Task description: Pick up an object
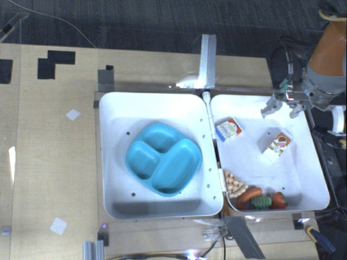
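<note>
While the gripper (283, 108) hangs spread and empty at the right bin's (320, 186) far edge, the approach step is in hand. Nearest candidate: a small carton (277, 144), just below it. Next move, I judge: descend squarely, then close.

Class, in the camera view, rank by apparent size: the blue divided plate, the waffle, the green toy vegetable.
1. blue divided plate, clearly largest.
2. waffle.
3. green toy vegetable; both partly hidden, so their order is unsure.

Glossy blue plastic tray (164, 159)
</note>
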Motion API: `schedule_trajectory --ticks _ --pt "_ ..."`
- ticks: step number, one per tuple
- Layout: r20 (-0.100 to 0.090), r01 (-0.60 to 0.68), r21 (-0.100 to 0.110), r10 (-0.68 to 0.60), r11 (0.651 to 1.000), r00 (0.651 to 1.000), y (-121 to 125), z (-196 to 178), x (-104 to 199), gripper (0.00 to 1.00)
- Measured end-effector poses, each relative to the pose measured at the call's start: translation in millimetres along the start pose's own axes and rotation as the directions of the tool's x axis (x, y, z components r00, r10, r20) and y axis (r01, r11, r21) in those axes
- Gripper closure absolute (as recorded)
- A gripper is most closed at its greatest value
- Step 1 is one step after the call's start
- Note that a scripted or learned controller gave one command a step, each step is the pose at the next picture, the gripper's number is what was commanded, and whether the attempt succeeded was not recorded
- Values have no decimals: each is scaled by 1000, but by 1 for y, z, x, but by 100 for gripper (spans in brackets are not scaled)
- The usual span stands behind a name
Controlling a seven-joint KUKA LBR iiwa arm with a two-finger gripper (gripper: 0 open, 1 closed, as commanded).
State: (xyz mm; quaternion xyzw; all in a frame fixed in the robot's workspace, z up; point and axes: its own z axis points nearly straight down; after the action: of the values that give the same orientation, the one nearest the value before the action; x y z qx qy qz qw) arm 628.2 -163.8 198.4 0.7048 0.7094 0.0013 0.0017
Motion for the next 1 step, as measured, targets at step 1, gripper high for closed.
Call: schedule_trajectory --ticks 1 --pt "1 127 -1 -127 992 992 -36 40 -32 0"
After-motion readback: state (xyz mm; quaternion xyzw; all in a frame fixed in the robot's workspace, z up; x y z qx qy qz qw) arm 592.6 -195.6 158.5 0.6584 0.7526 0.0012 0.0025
